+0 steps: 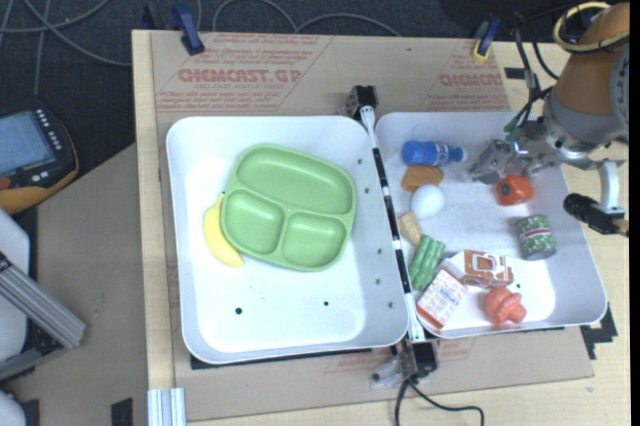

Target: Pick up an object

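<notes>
My gripper [497,160] hangs low over the back of the right bin [575,289], reaching in from the right under the grey wrist. A red tomato-like object [515,190] lies right beside and just in front of it, touching or nearly touching. To the left of the gripper are a blue bottle [431,153], an orange lump [422,177] and a white ball [428,201]. A green can [536,237] lies in front of the tomato.
The right bin's front holds green pods [427,261], a red-white packet [442,297], an orange-white box [487,267] and a red toy [503,306]. The left bin [190,294] holds a green divided plate [288,207] and a yellow banana [220,234].
</notes>
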